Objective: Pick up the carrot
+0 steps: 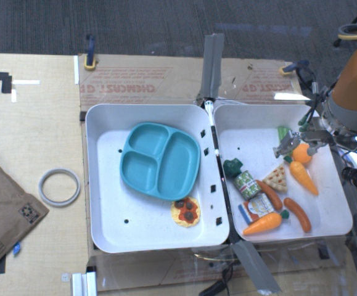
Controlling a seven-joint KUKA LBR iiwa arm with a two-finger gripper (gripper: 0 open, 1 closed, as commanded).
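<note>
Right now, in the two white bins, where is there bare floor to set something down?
Left bin: bare floor left of the blue plate and along the near wall beside the pizza slice. Right bin: bare at the far left corner, behind the green can. Its near half is crowded with carrots and sausages.

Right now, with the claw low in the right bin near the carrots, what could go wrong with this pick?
1. Two carrots lie in the bin: one near the claw, another at the front. The claw may take either.
2. An orange ball sits at the claw, by the near carrot's top; it could be grabbed instead.
3. The pizza slice and sausages lie close by and may get knocked.
</note>
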